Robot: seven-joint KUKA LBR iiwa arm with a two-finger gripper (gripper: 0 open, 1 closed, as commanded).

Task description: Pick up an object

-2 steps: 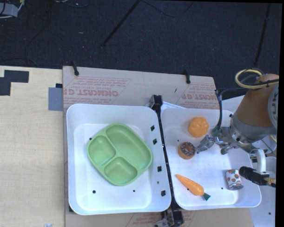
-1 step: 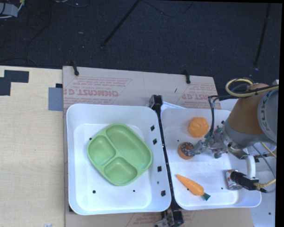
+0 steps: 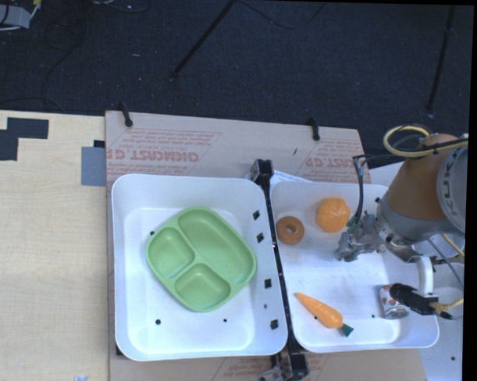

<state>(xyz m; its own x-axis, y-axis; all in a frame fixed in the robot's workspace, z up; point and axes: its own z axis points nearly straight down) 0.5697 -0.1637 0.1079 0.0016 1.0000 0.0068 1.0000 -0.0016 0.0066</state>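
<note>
The right bin (image 3: 421,334) holds three things. An orange ball-shaped fruit (image 3: 332,215) lies near its back, with a brown ring donut (image 3: 289,230) to its left. A toy carrot (image 3: 322,311) with a green tip lies near the front. My gripper (image 3: 351,247) hangs low over the middle of this bin, just right of and in front of the orange fruit. Nothing shows in its grasp. The arm's grey and orange wrist (image 3: 418,192) rises behind it at the right.
The left bin (image 3: 128,330) holds a green divided plate (image 3: 200,258) with three compartments. A black divider (image 3: 271,265) runs between the two bins. Cardboard (image 3: 177,148) lies under the bins, with a pale wooden bench (image 3: 41,257) to the left.
</note>
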